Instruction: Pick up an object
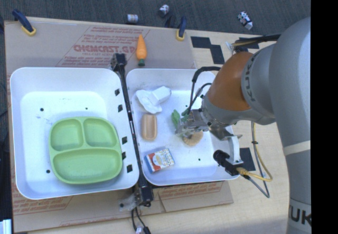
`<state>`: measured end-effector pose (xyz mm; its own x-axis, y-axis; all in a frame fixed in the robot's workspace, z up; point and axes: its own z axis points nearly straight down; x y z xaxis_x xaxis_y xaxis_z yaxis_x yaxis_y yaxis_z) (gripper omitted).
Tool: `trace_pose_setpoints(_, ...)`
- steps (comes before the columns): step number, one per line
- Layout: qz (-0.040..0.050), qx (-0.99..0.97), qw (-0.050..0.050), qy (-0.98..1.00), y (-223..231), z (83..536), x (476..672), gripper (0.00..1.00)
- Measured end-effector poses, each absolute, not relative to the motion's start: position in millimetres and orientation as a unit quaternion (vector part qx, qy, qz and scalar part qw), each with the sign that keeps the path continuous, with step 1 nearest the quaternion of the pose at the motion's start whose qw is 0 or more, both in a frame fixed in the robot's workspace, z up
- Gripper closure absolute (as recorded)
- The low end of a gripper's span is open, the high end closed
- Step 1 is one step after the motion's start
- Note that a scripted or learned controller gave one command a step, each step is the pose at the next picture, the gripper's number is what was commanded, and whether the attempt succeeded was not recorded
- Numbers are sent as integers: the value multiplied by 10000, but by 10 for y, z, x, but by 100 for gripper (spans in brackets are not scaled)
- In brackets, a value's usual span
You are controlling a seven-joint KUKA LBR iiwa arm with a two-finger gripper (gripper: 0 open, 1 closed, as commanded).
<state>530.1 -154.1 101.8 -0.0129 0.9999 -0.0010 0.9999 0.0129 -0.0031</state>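
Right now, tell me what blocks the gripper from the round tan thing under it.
Nothing visible does. The gripper is low over the round tan thing; the green piece lies just beside it.

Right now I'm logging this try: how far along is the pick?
Done: the arm has reached into the right bin, with the gripper low over a tan round piece beside a green item. In hand: nothing visibly lifted. Left: grasp and raise. The hot dog, carton and white cloth lie untouched.
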Motion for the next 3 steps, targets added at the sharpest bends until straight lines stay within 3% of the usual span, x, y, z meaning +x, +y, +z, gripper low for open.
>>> trace_pose_setpoints(1,1,-7050,1,-7093,-1273,2244,4770,100)
trace_pose_setpoints(2,5,-7038,6,-7104,-703,2194,4772,100)
trace_pose_setpoints(3,5,-7052,2,-7090,-1075,2169,4764,100)
